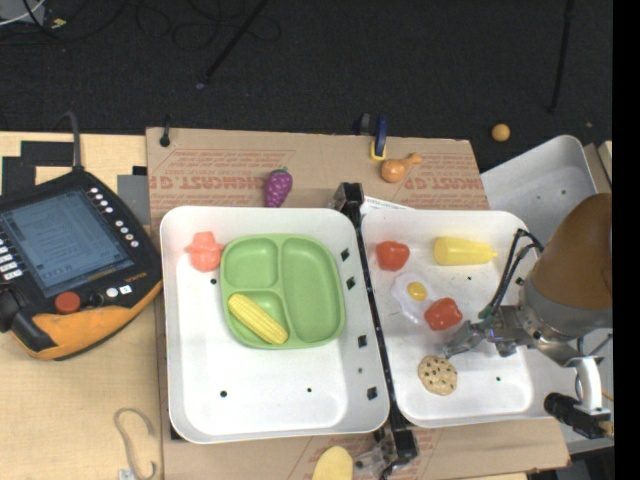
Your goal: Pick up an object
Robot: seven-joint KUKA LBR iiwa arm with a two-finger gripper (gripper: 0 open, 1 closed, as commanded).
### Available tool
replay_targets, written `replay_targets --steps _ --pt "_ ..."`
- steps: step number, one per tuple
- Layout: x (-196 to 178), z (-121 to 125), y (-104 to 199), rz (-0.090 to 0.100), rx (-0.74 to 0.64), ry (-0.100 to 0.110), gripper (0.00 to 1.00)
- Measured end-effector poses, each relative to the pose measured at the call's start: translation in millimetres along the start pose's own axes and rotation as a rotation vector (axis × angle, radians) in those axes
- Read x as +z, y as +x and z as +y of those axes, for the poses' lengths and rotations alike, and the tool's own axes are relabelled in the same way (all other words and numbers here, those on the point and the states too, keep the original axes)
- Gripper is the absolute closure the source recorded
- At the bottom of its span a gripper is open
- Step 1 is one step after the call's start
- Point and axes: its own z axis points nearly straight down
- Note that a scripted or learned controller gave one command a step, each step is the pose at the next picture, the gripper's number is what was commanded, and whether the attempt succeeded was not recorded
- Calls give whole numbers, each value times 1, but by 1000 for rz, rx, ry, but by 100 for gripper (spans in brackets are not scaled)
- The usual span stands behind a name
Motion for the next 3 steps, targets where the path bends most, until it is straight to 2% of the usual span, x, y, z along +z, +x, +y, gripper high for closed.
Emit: replay_targets --steps 1,2,3 --pt "32 3 1 -3 1 -12 0" --pt "21 2 0 -1 6 -12 100" --pt "-22 4 -6 -4 2 -10 100"
